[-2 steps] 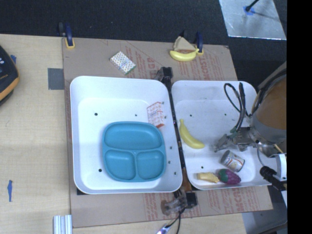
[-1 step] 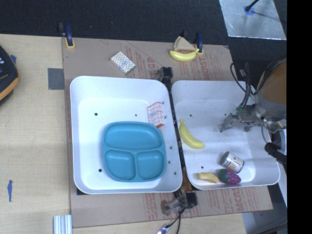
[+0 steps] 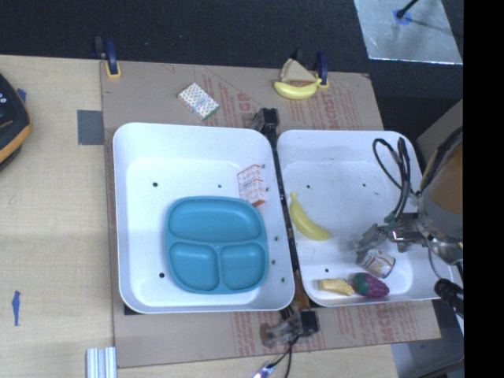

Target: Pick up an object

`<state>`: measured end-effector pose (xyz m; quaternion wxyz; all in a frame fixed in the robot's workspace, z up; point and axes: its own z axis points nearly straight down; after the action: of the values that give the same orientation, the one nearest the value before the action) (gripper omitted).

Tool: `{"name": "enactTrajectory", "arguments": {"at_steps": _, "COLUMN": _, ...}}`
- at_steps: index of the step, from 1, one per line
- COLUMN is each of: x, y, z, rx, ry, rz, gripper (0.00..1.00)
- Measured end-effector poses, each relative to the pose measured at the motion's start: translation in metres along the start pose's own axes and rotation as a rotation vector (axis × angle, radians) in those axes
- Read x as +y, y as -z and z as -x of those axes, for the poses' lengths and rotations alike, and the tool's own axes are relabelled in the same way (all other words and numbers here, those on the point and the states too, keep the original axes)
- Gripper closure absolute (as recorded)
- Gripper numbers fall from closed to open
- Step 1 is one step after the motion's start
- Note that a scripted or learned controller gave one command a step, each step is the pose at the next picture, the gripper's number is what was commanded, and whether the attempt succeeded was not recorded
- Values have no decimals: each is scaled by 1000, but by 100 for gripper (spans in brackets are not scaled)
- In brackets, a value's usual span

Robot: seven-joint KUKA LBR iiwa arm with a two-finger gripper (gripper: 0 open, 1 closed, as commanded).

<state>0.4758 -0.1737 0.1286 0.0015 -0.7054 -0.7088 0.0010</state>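
- Nearest the camera, at the bottom of the right bin (image 3: 339,144), lie a pale yellow piece (image 3: 335,287) and a purple toy (image 3: 370,286), touching end to end against the front wall.
- Just above the purple toy sits a small clear cup-like thing (image 3: 379,263), right under the claw (image 3: 383,241).
- Claw state: the metal parts blur together at the bin's right side, so I cannot tell whether it is spread or pressed together, and nothing shows between its tips.
- A banana (image 3: 307,220) lies near the bin's left wall, well apart from the claw (an easier, uncluttered target).
- Black cable (image 3: 394,164) loops over the upper right of that bin.
- Left bin (image 3: 126,211) holds a blue tray (image 3: 217,243) and a small red-and-white packet (image 3: 252,184).
- On the bench beyond the bins: a second banana (image 3: 295,90) and a patterned packet (image 3: 198,100).
- Step, as I judge it: the approach, claw low over the cup and purple toy, no grasp made yet.
- Next move calls for settling on one thing, straddling it cleanly, then closing and lifting straight up without snagging the neighbour.
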Motion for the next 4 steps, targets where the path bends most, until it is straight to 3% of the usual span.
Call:
{"name": "enactTrajectory", "arguments": {"at_steps": 1, "x": 0, "y": 10, "z": 1, "rx": -1, "ry": 3, "rz": -2, "gripper": 100}}
{"name": "enactTrajectory", "arguments": {"at_steps": 2, "x": 75, "y": 47, "z": -26, "rx": 0, "ry": -1, "rz": 1, "gripper": 100}}
{"name": "enactTrajectory", "arguments": {"at_steps": 3, "x": 103, "y": 54, "z": -76, "rx": 0, "ry": 0, "rz": 2, "gripper": 100}}
{"name": "enactTrajectory", "arguments": {"at_steps": 4, "x": 92, "y": 63, "z": -128, "rx": 0, "ry": 1, "rz": -2, "gripper": 100}}
